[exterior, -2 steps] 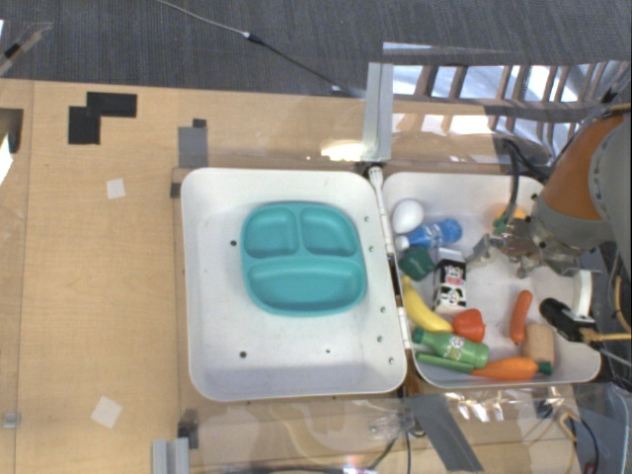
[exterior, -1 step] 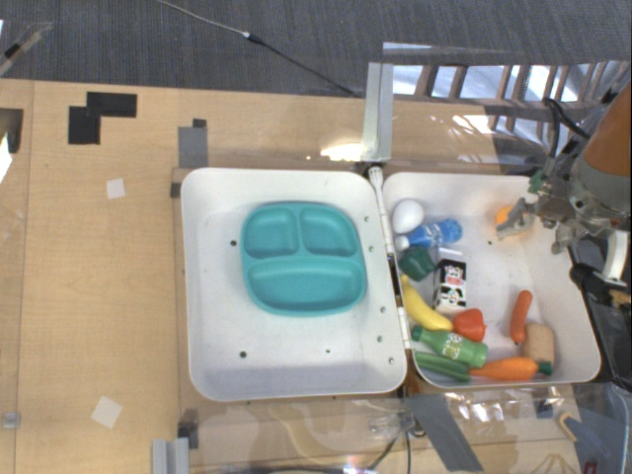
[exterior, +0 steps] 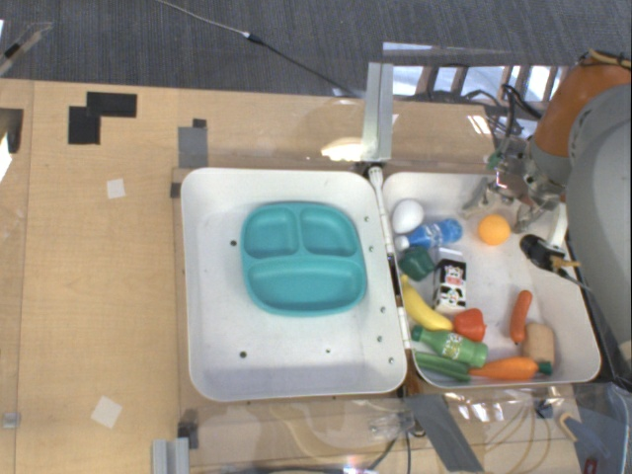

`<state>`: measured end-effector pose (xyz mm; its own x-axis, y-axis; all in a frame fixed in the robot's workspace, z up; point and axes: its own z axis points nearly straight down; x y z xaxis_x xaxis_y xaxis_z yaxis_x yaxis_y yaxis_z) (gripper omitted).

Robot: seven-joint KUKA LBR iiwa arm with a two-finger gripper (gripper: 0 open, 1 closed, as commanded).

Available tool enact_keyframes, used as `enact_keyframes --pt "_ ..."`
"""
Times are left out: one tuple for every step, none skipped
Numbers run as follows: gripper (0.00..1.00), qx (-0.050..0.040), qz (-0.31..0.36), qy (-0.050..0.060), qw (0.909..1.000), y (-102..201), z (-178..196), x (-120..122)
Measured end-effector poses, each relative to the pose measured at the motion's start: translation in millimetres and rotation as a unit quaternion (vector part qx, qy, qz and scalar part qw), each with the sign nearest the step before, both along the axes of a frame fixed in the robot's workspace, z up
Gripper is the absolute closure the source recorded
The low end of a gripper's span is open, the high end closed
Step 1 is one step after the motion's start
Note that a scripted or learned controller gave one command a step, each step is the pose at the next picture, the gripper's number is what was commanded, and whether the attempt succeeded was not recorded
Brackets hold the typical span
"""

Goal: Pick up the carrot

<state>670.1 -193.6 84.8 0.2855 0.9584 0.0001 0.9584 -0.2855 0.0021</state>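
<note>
The carrot (exterior: pixel 510 368) is orange and lies flat along the front wall of the right bin (exterior: pixel 583 358), its tip pointing left toward a green bottle. My gripper (exterior: pixel 508 197) hangs over the bin's back right part, well behind the carrot and just behind an orange ball (exterior: pixel 494 229). Its fingers look spread, with nothing between them.
Around the carrot lie a green bottle (exterior: pixel 452 346), a dark green cucumber (exterior: pixel 440 365), a tan block (exterior: pixel 539 342) and a red-orange sausage (exterior: pixel 520 314). Further back are a banana (exterior: pixel 425 307), a milk carton (exterior: pixel 451 284) and a white egg (exterior: pixel 407 213). The left bin (exterior: pixel 212 354) holds a teal divided plate (exterior: pixel 303 257).
</note>
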Motion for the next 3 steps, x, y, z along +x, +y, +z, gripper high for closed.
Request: enact_keyframes --pt "0.0 -0.0002 -0.088 -0.001 0.9961 37 1 -45" --pt "0.0 -0.0013 0.089 -0.001 0.9961 8 0 -26" --pt "1.0 -0.003 0.094 -0.006 0.9955 11 15 -22"
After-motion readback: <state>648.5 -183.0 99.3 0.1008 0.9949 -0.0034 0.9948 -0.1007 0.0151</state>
